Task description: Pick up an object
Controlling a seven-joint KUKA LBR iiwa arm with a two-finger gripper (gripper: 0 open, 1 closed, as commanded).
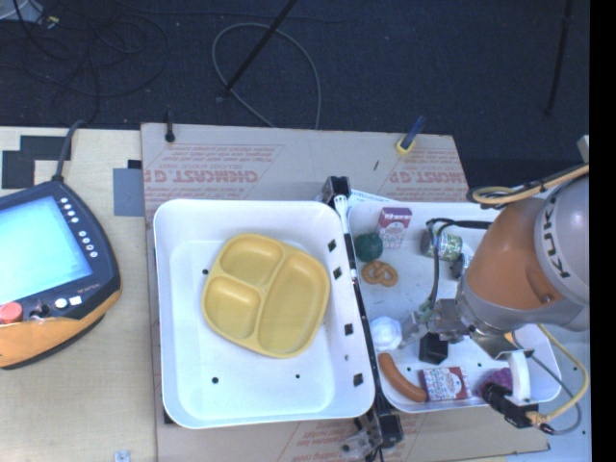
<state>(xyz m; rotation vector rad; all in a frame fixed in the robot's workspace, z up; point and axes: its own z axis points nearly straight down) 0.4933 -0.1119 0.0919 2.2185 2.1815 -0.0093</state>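
The arm reaches into the right bin [409, 268] from the right, its orange band over the bin's middle. My gripper [432, 346] hangs low over the bin's front part, just above a red and white packet [444, 384]. A hot dog [401, 377] lies at the front left, a white ball [385, 333] behind it. A pretzel [379, 274] and a dark green ball [368, 247] lie further back. A small red and white carton [395, 225] and a shiny wrapped item [447, 246] sit at the rear. A purple thing [496, 381] lies at the front right.
The left bin [183, 354] holds a yellow divided plate [267, 294]. A teach pendant [48, 268] lies on the bench at far left. Cables trail along the arm's wrist at the right bin's front right corner.
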